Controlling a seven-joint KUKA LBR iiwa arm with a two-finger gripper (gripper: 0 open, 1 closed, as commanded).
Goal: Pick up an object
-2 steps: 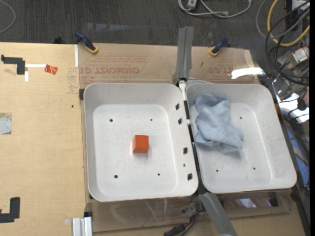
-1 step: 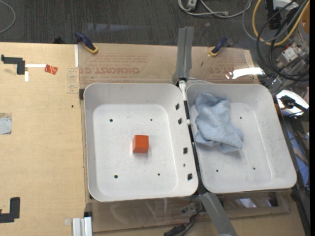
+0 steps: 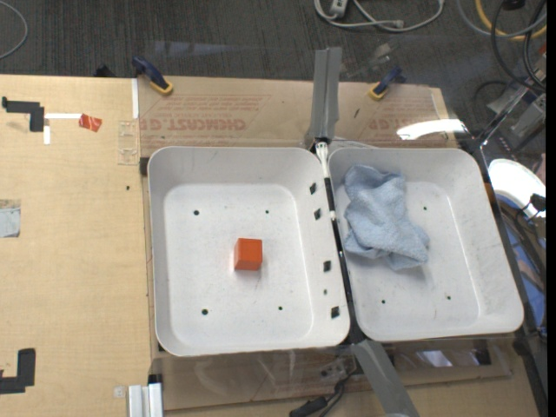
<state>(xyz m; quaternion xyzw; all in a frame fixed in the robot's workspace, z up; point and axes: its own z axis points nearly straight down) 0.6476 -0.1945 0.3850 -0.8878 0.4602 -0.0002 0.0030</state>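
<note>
Two white bins are seen side by side: an orange block (image 3: pixel 248 254) lies near the middle of the left bin (image 3: pixel 174 320), and a crumpled blue cloth (image 3: pixel 382 215) is spread in the right bin (image 3: pixel 486 302).
</note>
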